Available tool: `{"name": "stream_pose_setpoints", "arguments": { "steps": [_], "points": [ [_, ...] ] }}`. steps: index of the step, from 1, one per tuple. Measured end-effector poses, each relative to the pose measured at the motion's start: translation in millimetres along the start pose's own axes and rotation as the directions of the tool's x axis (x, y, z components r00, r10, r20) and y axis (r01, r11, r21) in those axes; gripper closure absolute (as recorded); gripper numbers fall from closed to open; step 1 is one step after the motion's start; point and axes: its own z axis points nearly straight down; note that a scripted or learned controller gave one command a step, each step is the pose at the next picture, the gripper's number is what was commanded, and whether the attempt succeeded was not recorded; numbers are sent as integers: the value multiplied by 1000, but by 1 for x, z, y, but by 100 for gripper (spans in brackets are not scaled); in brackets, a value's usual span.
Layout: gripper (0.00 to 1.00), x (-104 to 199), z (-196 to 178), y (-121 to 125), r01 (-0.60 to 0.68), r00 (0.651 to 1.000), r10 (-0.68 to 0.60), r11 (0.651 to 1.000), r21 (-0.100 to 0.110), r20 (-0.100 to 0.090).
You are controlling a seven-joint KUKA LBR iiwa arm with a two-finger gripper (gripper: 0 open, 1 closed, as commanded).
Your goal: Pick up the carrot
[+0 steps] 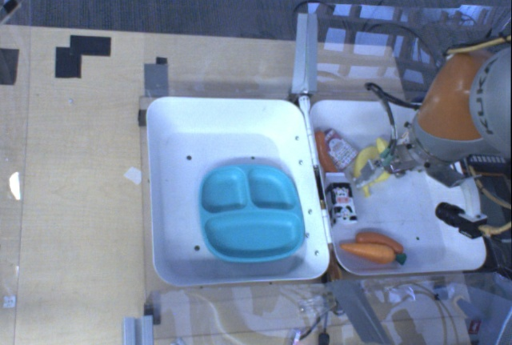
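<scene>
the carrot (370, 250) lay at the near edge of the right bin (448, 251), just beside a small black-and-white box (342, 202). a blue divided plate (251, 212) sat in the left bin (172, 175). the gripper (382, 167) hovered over a yellow banana (366, 161); whether its grip was closed could not be told.

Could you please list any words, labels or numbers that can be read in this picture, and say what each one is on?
None can be read.
Small black and white package in the right bin: its print is too small and blurred.
Red and white packet: any print on its label is also blurred.
</scene>
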Motion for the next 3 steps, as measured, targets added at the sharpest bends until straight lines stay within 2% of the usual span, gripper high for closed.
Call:
{"name": "stream_pose_setpoints", "arguments": {
  "steps": [1, 2, 3],
  "points": [
    [0, -8, 23, -69, 71, 998, -70, 997, -7, 3],
    [0, 3, 24, -17, -407, 914, 407, 914, -6, -1],
    [0, 27, 22, -71, -285, 959, 285, 959, -12, 1]
  ]
}}
